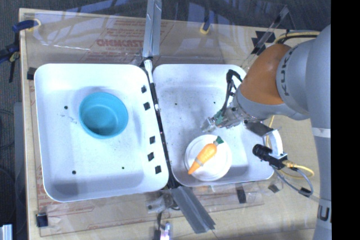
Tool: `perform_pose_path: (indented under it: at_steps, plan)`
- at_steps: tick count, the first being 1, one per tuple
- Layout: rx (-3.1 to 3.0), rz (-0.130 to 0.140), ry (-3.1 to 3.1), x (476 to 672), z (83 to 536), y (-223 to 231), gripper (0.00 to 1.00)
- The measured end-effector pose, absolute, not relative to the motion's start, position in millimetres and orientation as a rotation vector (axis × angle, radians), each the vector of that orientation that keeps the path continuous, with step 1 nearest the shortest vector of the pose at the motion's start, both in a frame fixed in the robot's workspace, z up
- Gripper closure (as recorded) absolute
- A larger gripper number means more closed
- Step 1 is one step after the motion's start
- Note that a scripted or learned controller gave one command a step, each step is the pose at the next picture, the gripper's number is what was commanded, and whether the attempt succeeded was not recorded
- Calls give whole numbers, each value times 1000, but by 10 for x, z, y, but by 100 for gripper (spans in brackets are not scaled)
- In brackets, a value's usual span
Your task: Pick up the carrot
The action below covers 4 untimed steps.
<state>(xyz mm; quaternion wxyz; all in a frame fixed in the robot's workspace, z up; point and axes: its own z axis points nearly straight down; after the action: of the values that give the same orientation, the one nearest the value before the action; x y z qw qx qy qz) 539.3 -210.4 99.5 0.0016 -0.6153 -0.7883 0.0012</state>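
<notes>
The gripper (216, 122) hangs low in the right bin (185, 84), just above the carrot (205, 157); whether it is released or clenched cannot be told. The carrot lies on a white plate (224, 167). A blue bowl (103, 114) sits in the left bin (56, 177)

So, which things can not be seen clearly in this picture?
- Gripper, camera view: too small, and partly covered by the wrist; whether it is open or shut cannot be told.
- Carrot on the white plate: its underside is hidden.
- Blue bowl in the left bin: the bowl's contents cannot be told for sure.
- Arm: cut off by the right edge.
</notes>
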Motion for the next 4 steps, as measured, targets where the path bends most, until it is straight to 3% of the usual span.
perform_pose_path:
  at_steps: [1,2,3,4]
  plan:
    - [-1931,4,-2474,5394,995,-2103,0]
    - [-2010,1,-2413,4781,1225,-2006,0]
    - [-2176,-4,-2271,4795,924,-1649,0]
    - [-2170,-4,-2278,4811,1015,-1651,100]
